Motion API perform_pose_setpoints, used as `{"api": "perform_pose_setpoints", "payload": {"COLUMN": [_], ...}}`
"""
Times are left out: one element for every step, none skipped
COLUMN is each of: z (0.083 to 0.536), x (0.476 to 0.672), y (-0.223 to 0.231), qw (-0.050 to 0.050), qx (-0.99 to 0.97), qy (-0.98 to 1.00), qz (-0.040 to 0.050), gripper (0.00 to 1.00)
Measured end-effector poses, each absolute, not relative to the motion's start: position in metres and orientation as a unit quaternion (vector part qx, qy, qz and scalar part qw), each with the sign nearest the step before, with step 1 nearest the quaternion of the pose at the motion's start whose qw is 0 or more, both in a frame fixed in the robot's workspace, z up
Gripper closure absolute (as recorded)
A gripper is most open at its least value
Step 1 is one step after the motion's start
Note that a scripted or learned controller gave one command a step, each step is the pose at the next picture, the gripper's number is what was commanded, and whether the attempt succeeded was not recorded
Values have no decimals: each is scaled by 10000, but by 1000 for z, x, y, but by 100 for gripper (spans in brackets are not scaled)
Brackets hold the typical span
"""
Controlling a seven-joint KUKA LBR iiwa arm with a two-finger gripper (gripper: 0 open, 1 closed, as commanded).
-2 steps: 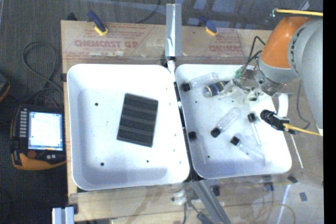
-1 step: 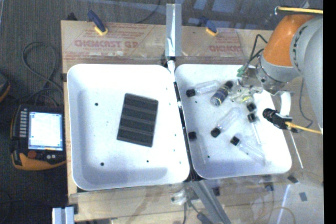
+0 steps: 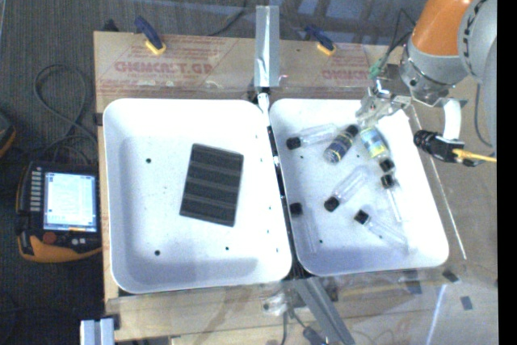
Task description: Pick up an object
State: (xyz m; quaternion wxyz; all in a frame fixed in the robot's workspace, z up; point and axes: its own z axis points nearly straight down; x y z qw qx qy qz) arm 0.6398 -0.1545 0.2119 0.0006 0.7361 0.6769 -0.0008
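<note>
Orange on the band, grey on the rest, the arm (image 3: pixel 452 12) leans in over the far right corner of the right-hand bin (image 3: pixel 420 254). Its gripper (image 3: pixel 378 105) hangs just above that corner, thin metal fingers pointing down toward the bin floor; from where I stand I cannot tell whether they are apart or together, and nothing sits plainly between them.

Just below the gripper, inside the same bin, lies a clear vial with a blue label (image 3: pixel 373 143). Beside it, toward the divider, is a darker bottle with a yellow band (image 3: pixel 339 146), tilted, and a clear tube with a black cap (image 3: pixel 311 135) lying next to that. Further toward the near edge of the bin there is another clear tube (image 3: pixel 346 190) lying at a slant, a slim vial (image 3: pixel 391 186) along the right wall, and one more capped tube (image 3: pixel 378 227) near the front. A small loose black cap (image 3: pixel 296 208) sits close to the divider.

Across the metal divider (image 3: pixel 266 52), the left-hand bin (image 3: pixel 121 254) holds a flat black ribbed block (image 3: pixel 212 184), well apart from the gripper. Off past that bin, on the floor, rests a handheld control pendant (image 3: pixel 60 210) with a lit screen.
</note>
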Motion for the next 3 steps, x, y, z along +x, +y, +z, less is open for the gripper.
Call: {"api": "perform_pose_setpoints", "payload": {"z": [215, 215, 94], "x": [668, 668, 668], "y": [-124, -125, -166], "qw": [4, 9, 13], "qx": [7336, 7338, 7393], "qy": [6796, 6794, 6734], "qz": [-13, -16, -10], "gripper": [100, 0, 0]}}
